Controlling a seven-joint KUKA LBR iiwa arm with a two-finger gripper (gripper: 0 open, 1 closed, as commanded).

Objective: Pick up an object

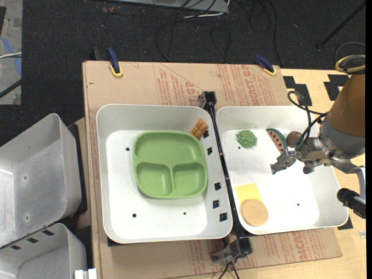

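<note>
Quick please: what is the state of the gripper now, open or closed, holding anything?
Gripper: over the right bin; open or closed cannot be told, and nothing is seen between its fingers.

Two white bins (116,225) sit side by side. One green divided plate (170,164) and one small waffle piece (200,128) occupy one; one broccoli floret (246,138), one watermelon slice (276,136), one yellow cheese square (247,192) and one round cookie (254,212) the other.

In the right bin lie a green broccoli floret (246,138), a watermelon slice (277,137) (partly hidden), a yellow square (247,192) and, touching it, a tan round cookie (254,212); a small waffle piece (200,128) lies in the left bin.
</note>
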